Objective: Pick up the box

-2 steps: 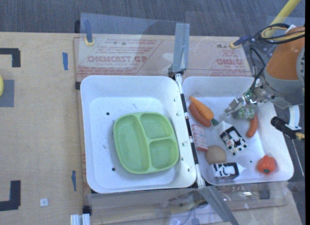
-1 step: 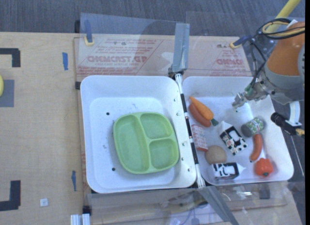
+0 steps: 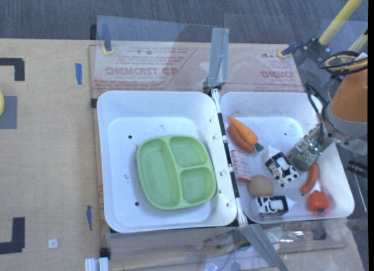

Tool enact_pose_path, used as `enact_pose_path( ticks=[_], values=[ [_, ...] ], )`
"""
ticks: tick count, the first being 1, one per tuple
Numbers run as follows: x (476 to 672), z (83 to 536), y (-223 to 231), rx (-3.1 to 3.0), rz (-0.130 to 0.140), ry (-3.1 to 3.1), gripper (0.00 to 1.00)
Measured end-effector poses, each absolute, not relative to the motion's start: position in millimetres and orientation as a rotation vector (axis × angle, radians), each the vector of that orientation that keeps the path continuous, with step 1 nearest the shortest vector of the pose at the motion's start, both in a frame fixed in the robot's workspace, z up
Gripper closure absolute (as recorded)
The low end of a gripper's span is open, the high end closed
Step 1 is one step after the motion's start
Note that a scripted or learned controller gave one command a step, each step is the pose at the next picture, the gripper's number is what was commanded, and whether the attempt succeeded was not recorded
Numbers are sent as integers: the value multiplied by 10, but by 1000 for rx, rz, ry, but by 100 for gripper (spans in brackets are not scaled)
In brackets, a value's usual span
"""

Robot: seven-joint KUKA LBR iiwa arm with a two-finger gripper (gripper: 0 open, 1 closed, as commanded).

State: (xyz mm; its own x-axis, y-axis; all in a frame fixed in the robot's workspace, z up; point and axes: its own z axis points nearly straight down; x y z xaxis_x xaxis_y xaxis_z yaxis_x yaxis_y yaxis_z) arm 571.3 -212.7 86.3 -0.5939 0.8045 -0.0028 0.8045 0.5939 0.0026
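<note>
Two small black-and-white patterned boxes lie in the right bin: one in the middle, tilted, and another near the front wall. A flat red-and-white packet rests against the bin's left wall. My gripper reaches in from the right, low in the bin, with its tip just to the upper right of the middle patterned box, close to or touching its edge. The box still rests on the bin floor.
Also in the right bin are an orange carrot, a tan egg-like ball, a red-orange sausage and a red pepper. The left bin holds a green divided plate.
</note>
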Motion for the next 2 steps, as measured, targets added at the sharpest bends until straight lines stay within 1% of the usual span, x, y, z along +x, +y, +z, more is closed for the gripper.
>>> enact_pose_path(
  ticks=[1,2],
  values=[
    [5483,1952,-1410,1392,3,2810,100],
    [4870,1000,-1335,898,2,3010,100]
  ],
)
